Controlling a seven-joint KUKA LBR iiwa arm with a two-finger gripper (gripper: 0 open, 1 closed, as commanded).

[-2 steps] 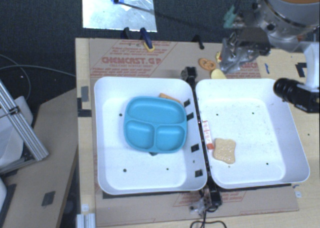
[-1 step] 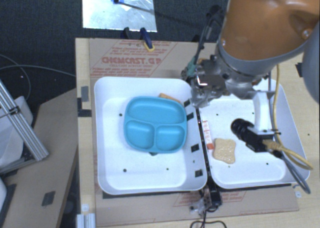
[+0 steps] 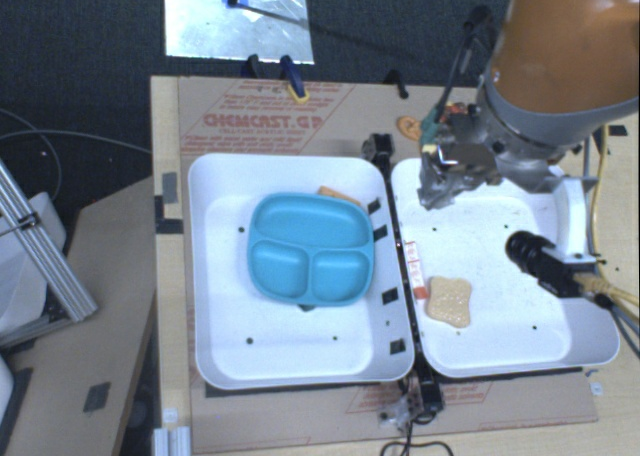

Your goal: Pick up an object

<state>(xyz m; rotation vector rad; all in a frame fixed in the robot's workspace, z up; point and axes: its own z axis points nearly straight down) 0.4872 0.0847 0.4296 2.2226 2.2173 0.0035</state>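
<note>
A tan, bread-like piece (image 3: 449, 301) lies flat in the right bin (image 3: 500, 349), near its left wall. My gripper (image 3: 437, 190) hangs over the far left part of that bin, well above and behind the tan piece. Nothing shows between its fingertips. In the left bin (image 3: 225, 344) sits a blue divided plate (image 3: 310, 249), and a small orange thing (image 3: 340, 195) peeks out from behind the plate's far edge.
The two bins meet at a black-clipped divider (image 3: 400, 254). A small orange disc (image 3: 408, 127) lies on the cardboard behind the right bin. A silver sheet (image 3: 237, 2) lies on the floor at the back. An aluminium frame (image 3: 40, 244) stands at the left.
</note>
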